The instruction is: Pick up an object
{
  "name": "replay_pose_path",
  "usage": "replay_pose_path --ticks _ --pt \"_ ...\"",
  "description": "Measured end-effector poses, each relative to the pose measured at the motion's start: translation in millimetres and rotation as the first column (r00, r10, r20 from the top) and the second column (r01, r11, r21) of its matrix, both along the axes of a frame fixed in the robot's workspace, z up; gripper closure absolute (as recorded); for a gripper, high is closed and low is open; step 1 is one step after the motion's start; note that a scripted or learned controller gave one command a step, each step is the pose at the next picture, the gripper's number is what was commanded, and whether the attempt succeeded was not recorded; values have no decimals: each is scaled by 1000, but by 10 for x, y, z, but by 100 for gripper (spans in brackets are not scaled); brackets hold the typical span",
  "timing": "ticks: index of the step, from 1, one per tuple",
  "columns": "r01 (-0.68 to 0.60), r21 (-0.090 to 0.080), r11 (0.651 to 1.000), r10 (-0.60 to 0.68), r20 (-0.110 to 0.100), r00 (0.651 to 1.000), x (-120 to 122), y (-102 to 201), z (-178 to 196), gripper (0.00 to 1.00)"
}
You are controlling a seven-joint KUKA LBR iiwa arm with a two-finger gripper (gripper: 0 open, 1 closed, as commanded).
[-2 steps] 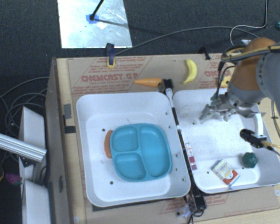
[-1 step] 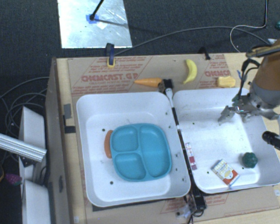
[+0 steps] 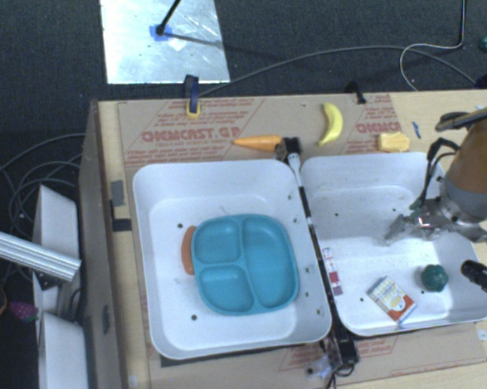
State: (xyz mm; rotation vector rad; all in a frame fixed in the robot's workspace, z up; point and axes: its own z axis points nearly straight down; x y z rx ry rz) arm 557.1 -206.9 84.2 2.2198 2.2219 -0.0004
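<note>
We see the gripper (image 3: 412, 223) low in the right bin (image 3: 351, 182) — finger state we cannot tell. 2 things lie near its front rim: a green ball (image 3: 435, 277) and a small carton (image 3: 391, 298), apart.

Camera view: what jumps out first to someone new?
The blue divided plate fills the middle of the left bin, with an orange sausage-like piece against its left edge. In the right bin, the grey arm's end effector sits over the bin floor, above a dark green ball and a small orange-and-white carton. Behind the bins, a banana and a carrot lie on the cardboard.
</note>
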Motion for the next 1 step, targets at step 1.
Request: replay_pose_path --ticks 1 --pt "-1 0 1000 1 3 1000 13 3 109 100"
